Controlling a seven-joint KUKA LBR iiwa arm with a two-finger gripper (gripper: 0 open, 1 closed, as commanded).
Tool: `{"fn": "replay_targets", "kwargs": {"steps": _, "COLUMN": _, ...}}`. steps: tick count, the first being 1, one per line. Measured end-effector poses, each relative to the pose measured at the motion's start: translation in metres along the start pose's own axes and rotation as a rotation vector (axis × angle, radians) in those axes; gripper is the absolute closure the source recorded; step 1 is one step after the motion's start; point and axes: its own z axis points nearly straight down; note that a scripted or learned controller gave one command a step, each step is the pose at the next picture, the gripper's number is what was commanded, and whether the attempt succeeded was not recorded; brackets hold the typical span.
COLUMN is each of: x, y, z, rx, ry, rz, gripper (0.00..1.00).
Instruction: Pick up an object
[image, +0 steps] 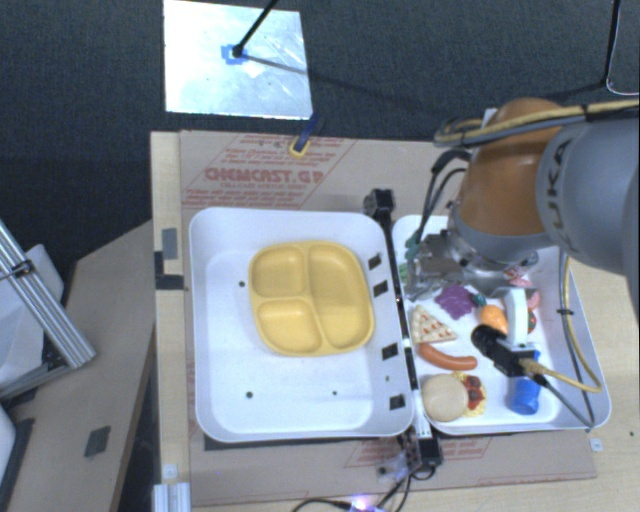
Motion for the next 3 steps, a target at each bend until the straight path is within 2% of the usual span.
{"fn": "replay_targets", "kwargs": {"steps": 1, "x": 0.045, "y": -0.021, "z": -0.012, "rx": -0.002, "ry": 0.0, "rz": -0.001, "gripper": 1.0}}
{"fn": "replay_targets", "kwargs": {"steps": 2, "x": 0.074, "y": -0.038, "z": -0.013, "rx": -0.001, "ry": 0.0, "rz": 0.001, "gripper": 1.0}}
{"fn": "replay_targets", "kwargs": {"steps": 3, "x": 0.066, "y": -0.033, "z": 0.006, "rx": 0.0, "ry": -0.003, "rz": 0.009, "gripper": 1.0}}
